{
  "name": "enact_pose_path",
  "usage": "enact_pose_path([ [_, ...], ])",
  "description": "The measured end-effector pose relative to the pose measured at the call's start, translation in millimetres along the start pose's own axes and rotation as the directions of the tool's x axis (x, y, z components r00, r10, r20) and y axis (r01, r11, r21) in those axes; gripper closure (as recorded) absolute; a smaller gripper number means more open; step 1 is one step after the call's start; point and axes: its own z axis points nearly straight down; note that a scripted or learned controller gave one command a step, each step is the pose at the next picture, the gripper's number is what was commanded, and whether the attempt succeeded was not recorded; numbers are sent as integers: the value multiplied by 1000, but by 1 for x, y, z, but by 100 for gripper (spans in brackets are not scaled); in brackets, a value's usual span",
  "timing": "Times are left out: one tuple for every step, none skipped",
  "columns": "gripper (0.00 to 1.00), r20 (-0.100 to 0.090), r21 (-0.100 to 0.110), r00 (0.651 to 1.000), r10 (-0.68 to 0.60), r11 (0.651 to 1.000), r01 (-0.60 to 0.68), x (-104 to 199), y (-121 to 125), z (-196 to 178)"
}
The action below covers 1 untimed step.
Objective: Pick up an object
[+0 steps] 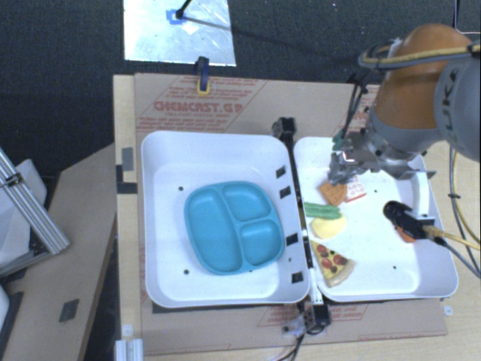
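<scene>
My gripper [342,170] hangs over the upper left part of the right bin [432,277], reaching in from the right. Just below its tip lies an orange waffle-like cracker [333,194], and I cannot tell whether they touch. A small red and white piece [355,192] lies next to the cracker. Further toward the front lie a green bean pod [322,210], a yellow piece [328,227] and a pizza slice [333,262].
The left bin [161,164] holds a blue divided plate [233,226]. A black divider [294,201] runs between the two bins. The toys cluster along the right bin's left side, near that divider.
</scene>
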Motion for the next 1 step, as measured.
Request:
enact_pose_path([
  [100,0,1,1000,-1,1000,1,60,13,11],
])
